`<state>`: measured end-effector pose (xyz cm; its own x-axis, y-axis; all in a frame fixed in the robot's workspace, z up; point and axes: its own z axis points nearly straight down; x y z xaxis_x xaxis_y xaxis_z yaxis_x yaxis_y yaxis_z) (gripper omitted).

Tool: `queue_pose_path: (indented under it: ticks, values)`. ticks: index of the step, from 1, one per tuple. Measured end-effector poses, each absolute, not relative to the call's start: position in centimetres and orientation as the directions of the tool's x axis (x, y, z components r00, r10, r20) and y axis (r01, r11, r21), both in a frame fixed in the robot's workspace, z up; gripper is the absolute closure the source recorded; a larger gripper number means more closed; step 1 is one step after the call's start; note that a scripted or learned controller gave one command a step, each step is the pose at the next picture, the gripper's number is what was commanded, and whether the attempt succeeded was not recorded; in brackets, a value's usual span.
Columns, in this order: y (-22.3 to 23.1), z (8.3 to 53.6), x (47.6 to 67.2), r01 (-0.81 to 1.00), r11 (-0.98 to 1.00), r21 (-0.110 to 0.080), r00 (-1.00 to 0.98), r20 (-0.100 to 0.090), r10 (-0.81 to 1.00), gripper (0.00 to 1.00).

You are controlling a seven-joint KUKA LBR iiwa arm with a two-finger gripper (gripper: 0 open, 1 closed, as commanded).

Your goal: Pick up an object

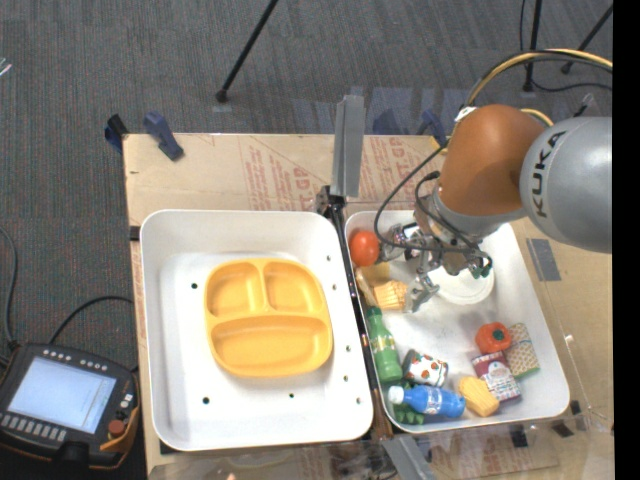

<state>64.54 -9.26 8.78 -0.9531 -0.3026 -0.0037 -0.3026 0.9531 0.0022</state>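
My gripper [425, 290] hangs low over the middle of the right bin [535, 298], under the orange wrist band. It sits just right of a beige cone-shaped toy [385, 293] and left of a white dish [468, 288]. A red tomato [364, 248] lies at the bin's back left. Along the left wall lies a green bottle [380, 346]. Near the front are a white and red can [425, 368], a blue bottle [432, 401] and a yellow piece [481, 396]. I see nothing held in the gripper.
An orange toy [492, 337], a red packet [498, 378] and a patterned box [523, 351] crowd the right bin's front right. The left bin [165, 368] holds a yellow divided tray [268, 318]. A pendant [65, 398] lies on the floor at left.
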Motion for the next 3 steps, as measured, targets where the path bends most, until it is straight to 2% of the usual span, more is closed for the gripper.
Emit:
queue_pose_path:
  ticks: [1,2,3]
  values:
    - [-16.2,8.8,61.9,-0.406,0.914,0.001,-0.914,-0.003,-0.406,0.00]
    - [-13.5,8.7,54.5,-0.529,0.849,0.002,-0.849,-0.001,-0.529,0.00]
    - [-9.8,9.7,49.4,-0.604,0.796,-0.036,-0.796,-0.020,-0.605,0.00]
